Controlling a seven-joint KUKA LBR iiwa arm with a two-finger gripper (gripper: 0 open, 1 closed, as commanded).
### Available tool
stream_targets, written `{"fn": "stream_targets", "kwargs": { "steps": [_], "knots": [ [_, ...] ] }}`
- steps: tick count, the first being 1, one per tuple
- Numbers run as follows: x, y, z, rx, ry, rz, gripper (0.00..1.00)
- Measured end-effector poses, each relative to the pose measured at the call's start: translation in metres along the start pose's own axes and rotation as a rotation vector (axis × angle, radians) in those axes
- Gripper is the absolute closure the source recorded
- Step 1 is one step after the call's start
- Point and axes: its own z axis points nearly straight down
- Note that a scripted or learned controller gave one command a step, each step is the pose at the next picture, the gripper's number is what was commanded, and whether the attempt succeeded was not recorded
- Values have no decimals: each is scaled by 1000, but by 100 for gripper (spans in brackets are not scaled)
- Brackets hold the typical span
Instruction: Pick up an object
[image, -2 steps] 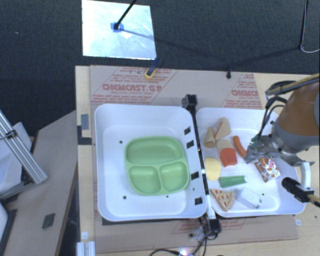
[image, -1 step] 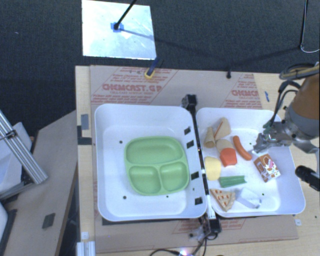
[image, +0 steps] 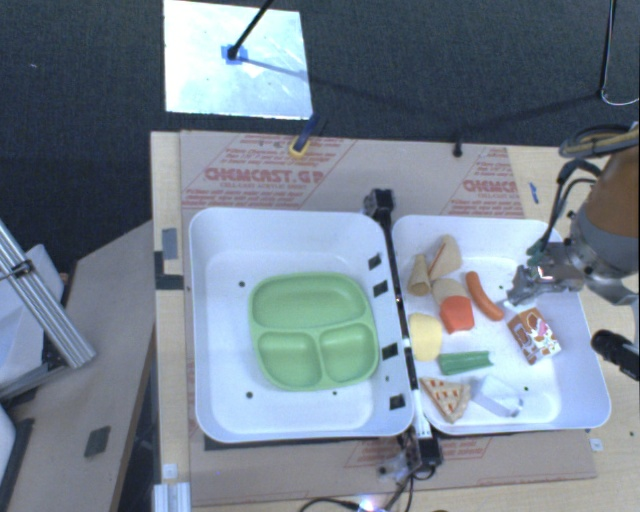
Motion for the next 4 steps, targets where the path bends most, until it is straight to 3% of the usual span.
{"fn": "stream_targets", "kwargs": {
  "steps": [1,4],
  "knots": [
    [52,22,-9,0,3,-6,100],
    [187,98,13,0,3,-5,100]
  ]
}}
